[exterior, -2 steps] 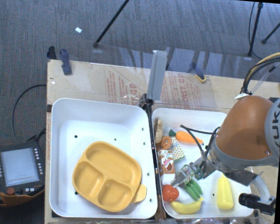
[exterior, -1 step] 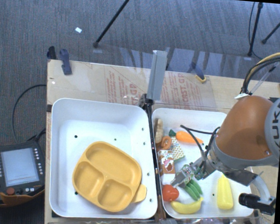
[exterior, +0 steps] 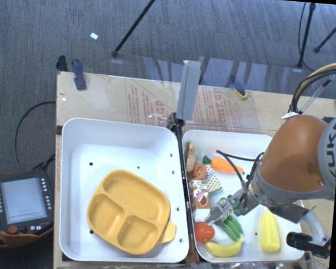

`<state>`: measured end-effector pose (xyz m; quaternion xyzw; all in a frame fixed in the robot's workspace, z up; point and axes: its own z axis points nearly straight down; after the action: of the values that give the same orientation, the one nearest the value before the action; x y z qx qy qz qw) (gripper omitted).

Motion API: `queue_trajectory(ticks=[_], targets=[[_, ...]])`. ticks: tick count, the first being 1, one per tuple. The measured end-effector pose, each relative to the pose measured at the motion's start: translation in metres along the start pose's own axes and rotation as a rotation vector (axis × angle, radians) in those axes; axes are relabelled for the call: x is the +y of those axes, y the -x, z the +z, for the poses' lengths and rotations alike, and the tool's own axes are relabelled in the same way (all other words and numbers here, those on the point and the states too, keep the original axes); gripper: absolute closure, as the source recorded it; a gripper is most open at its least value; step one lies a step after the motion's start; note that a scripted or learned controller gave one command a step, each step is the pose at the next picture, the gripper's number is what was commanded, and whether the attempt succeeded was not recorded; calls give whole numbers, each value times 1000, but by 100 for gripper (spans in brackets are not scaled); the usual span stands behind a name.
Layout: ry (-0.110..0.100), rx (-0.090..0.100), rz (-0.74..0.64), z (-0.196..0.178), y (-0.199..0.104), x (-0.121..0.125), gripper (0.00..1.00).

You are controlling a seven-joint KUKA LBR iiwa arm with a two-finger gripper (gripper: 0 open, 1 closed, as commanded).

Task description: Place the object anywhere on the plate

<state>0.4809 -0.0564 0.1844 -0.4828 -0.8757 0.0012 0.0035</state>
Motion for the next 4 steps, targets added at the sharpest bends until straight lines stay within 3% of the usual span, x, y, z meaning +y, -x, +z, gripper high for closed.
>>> queue_trajectory(ticks=[4], targets=[[0, 0, 0, 0, 0, 0, 0]])
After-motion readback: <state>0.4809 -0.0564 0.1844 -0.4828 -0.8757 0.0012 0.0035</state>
